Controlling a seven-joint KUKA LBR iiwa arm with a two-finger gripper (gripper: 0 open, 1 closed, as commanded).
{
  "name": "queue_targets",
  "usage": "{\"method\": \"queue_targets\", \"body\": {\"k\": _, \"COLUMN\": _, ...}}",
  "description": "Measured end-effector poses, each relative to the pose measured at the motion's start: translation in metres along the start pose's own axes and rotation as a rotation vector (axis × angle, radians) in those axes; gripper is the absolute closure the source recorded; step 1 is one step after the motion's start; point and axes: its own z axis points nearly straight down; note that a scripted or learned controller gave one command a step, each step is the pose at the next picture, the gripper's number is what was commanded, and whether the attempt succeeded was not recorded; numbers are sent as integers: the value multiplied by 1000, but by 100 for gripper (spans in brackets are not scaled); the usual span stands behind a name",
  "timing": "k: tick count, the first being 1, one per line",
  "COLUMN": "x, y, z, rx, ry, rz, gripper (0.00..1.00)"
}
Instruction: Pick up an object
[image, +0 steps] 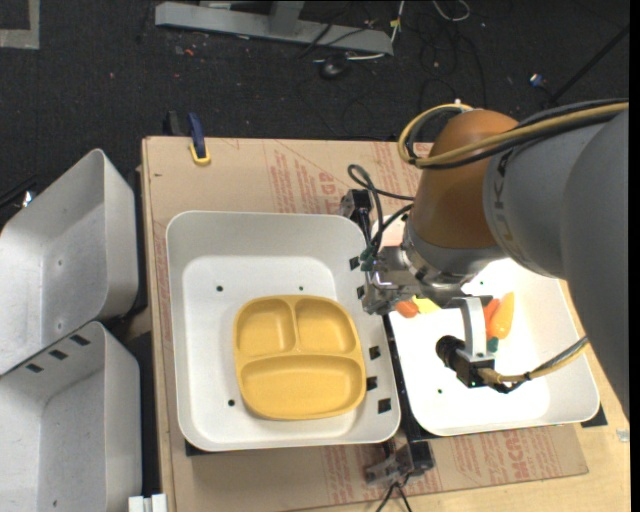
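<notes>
Where the grey arm (540, 190) hangs over one white bin (520, 400), its gripper (412, 298) sits just right of the yellow tray (298, 355); I cannot tell if it is open. An orange toy (500, 314) lies further right of the tray. Brown bench (260, 165), dark floor (100, 80).

Yellow 3-compartment plate (298, 356) flat in left bin (200, 250). Arm (560, 170) above right bin (525, 410); orange item (503, 312) inside, beside wrist.

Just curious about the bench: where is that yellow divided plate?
In the camera view, the yellow divided plate lies flat in the left white bin, beside the right bin under the arm.
</notes>
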Motion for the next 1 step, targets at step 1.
{"method": "queue_targets", "body": {"k": 1, "x": 43, "y": 15, "z": -7, "rx": -1, "ry": -1, "rz": 3, "gripper": 100}}
